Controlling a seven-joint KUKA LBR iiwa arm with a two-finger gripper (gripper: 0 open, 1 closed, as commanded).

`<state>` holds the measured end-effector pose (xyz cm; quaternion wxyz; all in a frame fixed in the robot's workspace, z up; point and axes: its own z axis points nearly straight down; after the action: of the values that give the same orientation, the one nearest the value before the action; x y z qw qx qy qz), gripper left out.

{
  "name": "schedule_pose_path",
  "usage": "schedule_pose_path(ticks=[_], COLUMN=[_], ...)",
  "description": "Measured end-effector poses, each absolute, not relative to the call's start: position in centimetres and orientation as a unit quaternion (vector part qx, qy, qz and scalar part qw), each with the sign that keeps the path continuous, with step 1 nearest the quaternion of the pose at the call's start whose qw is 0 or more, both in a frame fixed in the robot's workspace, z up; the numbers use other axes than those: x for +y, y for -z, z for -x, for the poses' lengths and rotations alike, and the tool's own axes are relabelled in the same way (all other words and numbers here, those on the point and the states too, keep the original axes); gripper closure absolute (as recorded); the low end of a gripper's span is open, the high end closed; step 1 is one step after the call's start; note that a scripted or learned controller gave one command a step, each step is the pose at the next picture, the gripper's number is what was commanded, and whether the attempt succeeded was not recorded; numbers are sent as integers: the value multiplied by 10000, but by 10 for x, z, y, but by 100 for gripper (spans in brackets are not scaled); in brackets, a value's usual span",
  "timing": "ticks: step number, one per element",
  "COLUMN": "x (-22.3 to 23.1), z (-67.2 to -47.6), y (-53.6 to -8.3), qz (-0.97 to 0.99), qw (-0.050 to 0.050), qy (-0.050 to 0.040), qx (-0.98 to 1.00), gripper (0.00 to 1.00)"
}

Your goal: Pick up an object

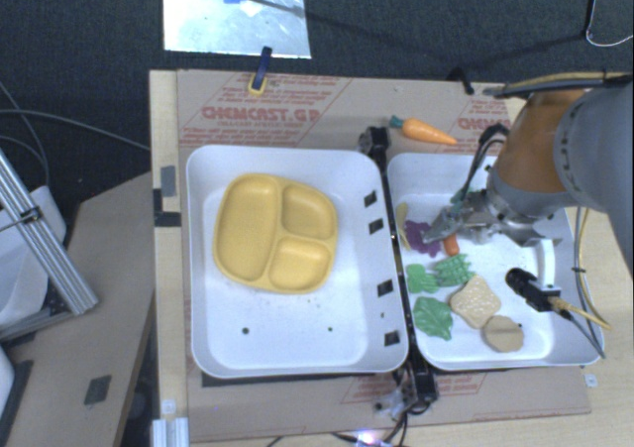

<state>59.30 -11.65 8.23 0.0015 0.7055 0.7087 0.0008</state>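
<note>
Hovering: jaws [448,229] just above purple toy [423,234].

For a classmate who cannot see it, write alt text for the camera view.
A grey robot arm reaches from the right into the right white bin, its gripper low over toy foods: purple piece, green leaves, bread slice. The left bin holds a yellow divided plate; a toy carrot lies on the bench behind.
</note>
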Motion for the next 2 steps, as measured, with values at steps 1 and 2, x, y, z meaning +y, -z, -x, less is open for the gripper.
schedule_pose_path(ticks=[1, 2], x=[-130, -167], z=[-637, -574], y=[-86, -84], qz=[-7051, -7084], qw=[31, -9], qy=[-20, 12], qx=[7091, 7058], gripper=[0, 0])
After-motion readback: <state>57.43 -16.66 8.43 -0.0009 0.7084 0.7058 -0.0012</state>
